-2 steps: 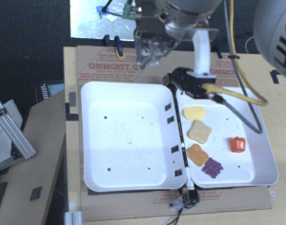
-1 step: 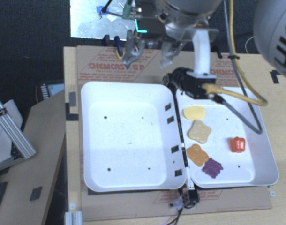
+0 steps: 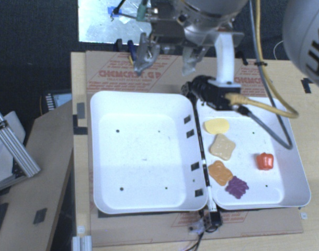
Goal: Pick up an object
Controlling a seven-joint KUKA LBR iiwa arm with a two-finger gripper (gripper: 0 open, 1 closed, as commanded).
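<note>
Five items lay in your right bin (image 3: 285, 140) while the tool (image 3: 167, 59) hung wide and empty beyond the far rims, so descending onto one came next.

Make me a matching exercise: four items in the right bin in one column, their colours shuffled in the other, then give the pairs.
Items:
1. Item nearest the bin's back edge
2. Toast-shaped piece below it
3. Pepper-shaped piece on the right
4. Grape-like cluster nearest the front

Colours:
A. purple
B. red
C. yellow
D. beige

Pairs: 1-C, 2-D, 3-B, 4-A
</note>
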